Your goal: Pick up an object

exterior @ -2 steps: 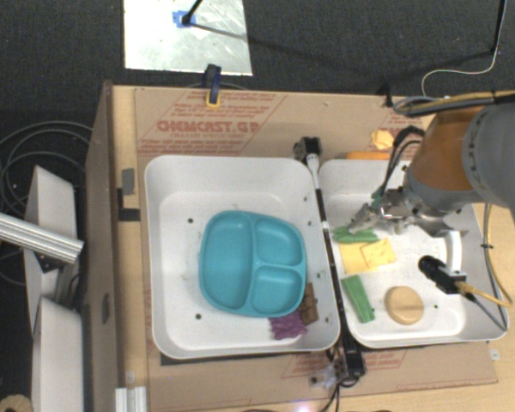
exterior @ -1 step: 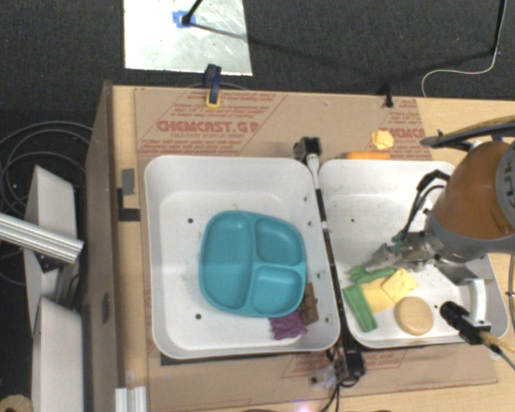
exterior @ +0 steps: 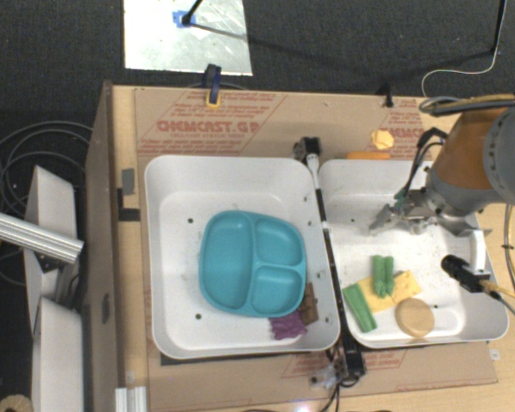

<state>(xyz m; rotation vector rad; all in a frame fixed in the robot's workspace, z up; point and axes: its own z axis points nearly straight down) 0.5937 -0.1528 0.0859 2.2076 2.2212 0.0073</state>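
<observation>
We look down at a slant from above on both white bins (exterior: 240, 178), arm (exterior: 481, 157) entering at three o'clock.

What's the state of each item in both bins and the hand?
Teal divided plate: flat in left bin, right side up, compartments bare.
Purple piece: lying at the plate's near edge.
Brown piece: lying beside the purple one.
Green pieces: lying on yellow piece, right bin.
Green stick: lying flat.
Yellow piece: flat.
Tan round: flat, near corner.
Hand: over right bin's far side, holding nothing visible.
</observation>
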